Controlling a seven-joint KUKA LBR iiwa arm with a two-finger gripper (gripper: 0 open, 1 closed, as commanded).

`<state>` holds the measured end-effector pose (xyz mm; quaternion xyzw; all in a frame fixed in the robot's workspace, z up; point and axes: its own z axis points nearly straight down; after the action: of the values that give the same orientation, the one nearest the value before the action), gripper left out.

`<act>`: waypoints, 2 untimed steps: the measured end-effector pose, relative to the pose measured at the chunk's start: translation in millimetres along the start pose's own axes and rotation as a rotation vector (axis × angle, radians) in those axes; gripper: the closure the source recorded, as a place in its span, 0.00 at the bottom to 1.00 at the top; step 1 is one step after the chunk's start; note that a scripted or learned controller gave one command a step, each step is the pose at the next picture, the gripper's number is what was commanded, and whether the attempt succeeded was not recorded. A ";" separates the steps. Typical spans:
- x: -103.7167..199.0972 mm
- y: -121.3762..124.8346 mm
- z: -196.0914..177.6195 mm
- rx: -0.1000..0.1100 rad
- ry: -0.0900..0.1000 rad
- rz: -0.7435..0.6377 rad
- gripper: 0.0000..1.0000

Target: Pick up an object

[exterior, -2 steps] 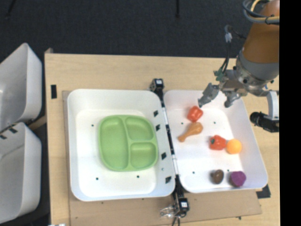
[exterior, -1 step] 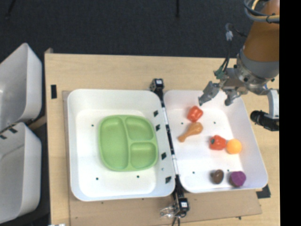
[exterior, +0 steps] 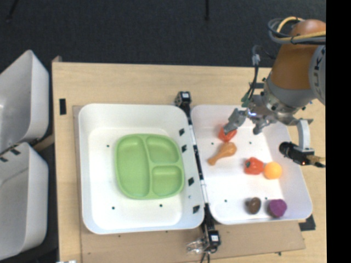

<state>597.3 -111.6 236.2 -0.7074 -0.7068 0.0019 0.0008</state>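
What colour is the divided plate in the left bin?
Light green, seen plainly in the camera view: the divided plate.

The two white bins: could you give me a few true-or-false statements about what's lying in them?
1. The green divided plastic plate lies in the left bin. True.
2. The round orange ball touches the purple round fruit. False: they lie apart; the ball sits beside the red pepper-like toy.
3. The tan drumstick-shaped toy lies in the right bin. True.
4. The gripper hangs over the green plate. False: it is over the right bin.
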 end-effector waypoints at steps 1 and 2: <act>2.4 3.0 62.8 0.001 0.000 0.002 0.00; -0.7 -1.6 124.5 -0.001 0.000 0.001 0.00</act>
<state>595.2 -112.6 111.7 -0.7078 -0.7064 0.0017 0.0005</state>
